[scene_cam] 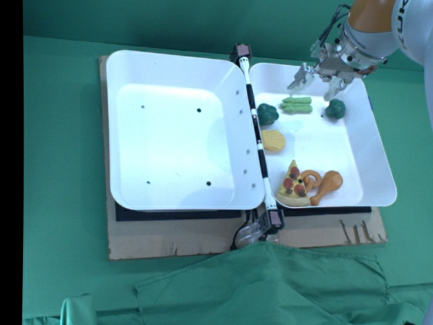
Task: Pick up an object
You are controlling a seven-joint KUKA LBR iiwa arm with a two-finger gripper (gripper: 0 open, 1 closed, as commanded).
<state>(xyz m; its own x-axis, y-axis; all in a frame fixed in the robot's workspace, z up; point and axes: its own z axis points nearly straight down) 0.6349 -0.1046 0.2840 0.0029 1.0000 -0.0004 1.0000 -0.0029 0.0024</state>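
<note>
1. Camera view from above: a green cloth covers the bench, smooth at the sides and rumpled into folds along the near edge.
2. A flat sheet of brown cardboard lies under both bins, its front edge a little ragged.
3. The left bin is glossy white plastic with rounded corners and a few dark dots on its floor.
4. The right bin is the same smooth white shell and holds all the toy food.
5. The grey arm, with its orange band, reaches in from the right.
6. The gripper hangs over the far end of the right bin, metal fingers spread apart, gripping nothing.
7. Near corner: a triangular pizza slice, a pretzel and a shiny orange drumstick.
8. Middle: a ridged yellow round piece.
9. Far end: ribbed green bean pods just below the fingers, between two knobbly dark-green broccoli pieces.
</note>
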